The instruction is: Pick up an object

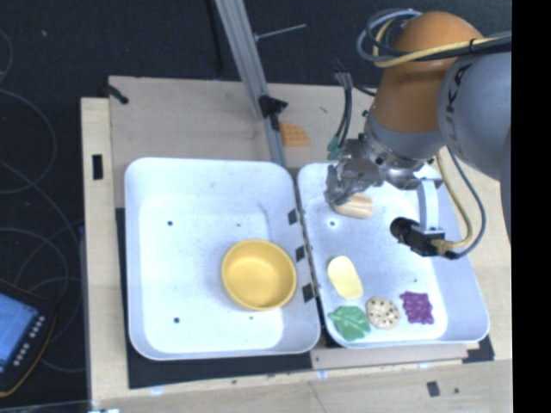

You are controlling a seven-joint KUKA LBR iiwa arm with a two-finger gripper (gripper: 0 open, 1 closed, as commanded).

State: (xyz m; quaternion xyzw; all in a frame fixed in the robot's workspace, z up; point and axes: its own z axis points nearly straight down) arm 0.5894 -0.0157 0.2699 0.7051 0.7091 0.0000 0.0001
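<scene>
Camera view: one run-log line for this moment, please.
end effector over tan piece, right bin | grasp unconfirmed | bowl in left bin

Tan bread piece (355,206), right bin's back

1. Both bins are white: left bin (155,231), right bin (448,291).
2. The bowl (257,274) is yellow.
3. In the right bin: a pale yellow piece (344,277), a green leaf (348,321), a tan cookie (382,312) with dark specks, purple grapes (417,307), a tan bread piece (355,206).
4. The arm (482,101) is grey with an orange band (417,76).
5. The desk (172,114) is light tan.
</scene>
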